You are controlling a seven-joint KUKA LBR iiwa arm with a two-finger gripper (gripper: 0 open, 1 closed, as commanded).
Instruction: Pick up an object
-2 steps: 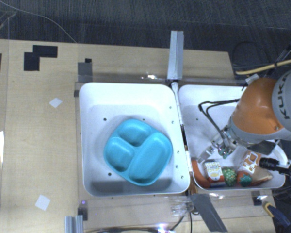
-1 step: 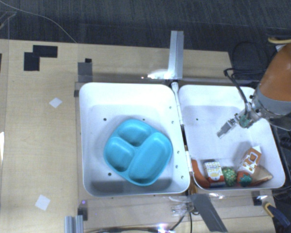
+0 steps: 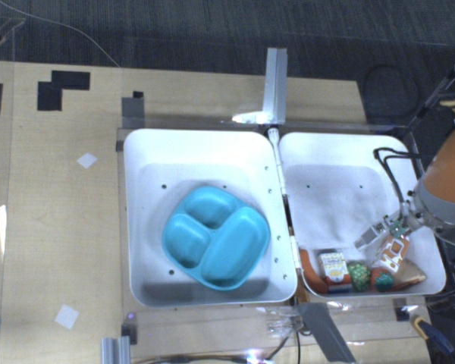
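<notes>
- A failed grasp is the main risk judged from here — the small items are packed against the right bin's (image 3: 341, 165) near wall and corner, so a finger could be blocked by the wall or by a neighbouring item.
- A second risk is judged to be a double pick or a nudge, since the items lie touching or just beside one another.
- The left bin (image 3: 148, 203) is occupied by a blue three-compartment plate (image 3: 216, 237), with nothing seen in its compartments.
- In the right bin, an orange piece (image 3: 312, 273), a small printed packet (image 3: 333, 265), a green item (image 3: 358, 272), a teal item (image 3: 384, 283) and a brown wedge (image 3: 411, 275) are seen along the near edge — any could serve as the object.
- The gripper (image 3: 387, 237) is seen low over the orange-and-white item (image 3: 394, 255); whether its fingers are apart or together cannot be told, and no item is seen between them.
</notes>
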